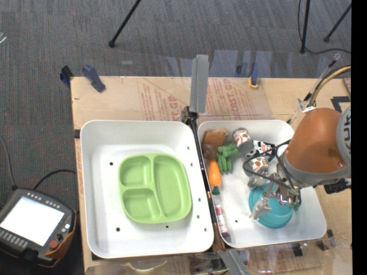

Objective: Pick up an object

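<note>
Objects for picking are all lying in the right-hand bin point(304, 225), on the right half of the frame, while the left-hand bin point(94, 171) is carrying a green divided plate point(155, 188) at centre left.

Working from left to right across the right-hand bin: a thin marker-like stick point(220, 217) is lying along the bin's left wall near the bottom; above it an orange carrot point(214, 175) is lying with its long axis running up and down the frame; a brown lump point(213, 139) is sitting in the upper left corner, with a green toy point(225, 156) just beside it, and a small red-and-white can point(241, 136) is resting near the top wall.

Further right, a blue bowl point(274, 211) is sitting in the lower right part of the bin, and the jaws point(269, 202) are hanging directly above it, on its left side, at the end of the grey and orange arm point(312, 148) reaching in from the right edge.

That is the relation that counts: the bowl is lying straight below the jaws, not off to one side, so the nearest grasp would probably be on its rim.

How far apart the jaws are standing I cannot tell, since cables and fittings are cluttering the view, and nothing is visibly held between them.
</note>
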You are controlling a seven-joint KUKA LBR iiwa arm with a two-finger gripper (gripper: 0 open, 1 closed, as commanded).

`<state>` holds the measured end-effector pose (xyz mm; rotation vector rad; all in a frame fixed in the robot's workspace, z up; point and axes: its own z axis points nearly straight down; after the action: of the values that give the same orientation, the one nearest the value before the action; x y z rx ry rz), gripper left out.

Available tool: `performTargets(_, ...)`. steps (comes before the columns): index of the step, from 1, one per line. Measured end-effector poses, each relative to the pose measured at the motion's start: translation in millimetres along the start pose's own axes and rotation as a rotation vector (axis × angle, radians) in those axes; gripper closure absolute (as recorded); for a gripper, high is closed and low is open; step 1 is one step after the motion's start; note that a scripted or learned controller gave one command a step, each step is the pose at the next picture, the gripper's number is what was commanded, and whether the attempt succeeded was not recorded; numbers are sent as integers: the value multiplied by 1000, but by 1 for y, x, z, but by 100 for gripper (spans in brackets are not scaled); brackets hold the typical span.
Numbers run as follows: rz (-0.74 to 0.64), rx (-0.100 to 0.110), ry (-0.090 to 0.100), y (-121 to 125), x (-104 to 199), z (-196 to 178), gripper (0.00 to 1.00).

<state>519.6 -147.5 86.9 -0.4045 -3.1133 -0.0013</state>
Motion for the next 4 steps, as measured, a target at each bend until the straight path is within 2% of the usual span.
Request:
performTargets(1, 18, -2, -4, 69, -55, -1, 0)
performTargets(2, 238, 3, -4, 85, -86, -2, 0)
performTargets(3, 210, -1, 2, 37, -34, 0, 0)
performTargets(4, 179, -2, 1, 38, 39, 0, 0)
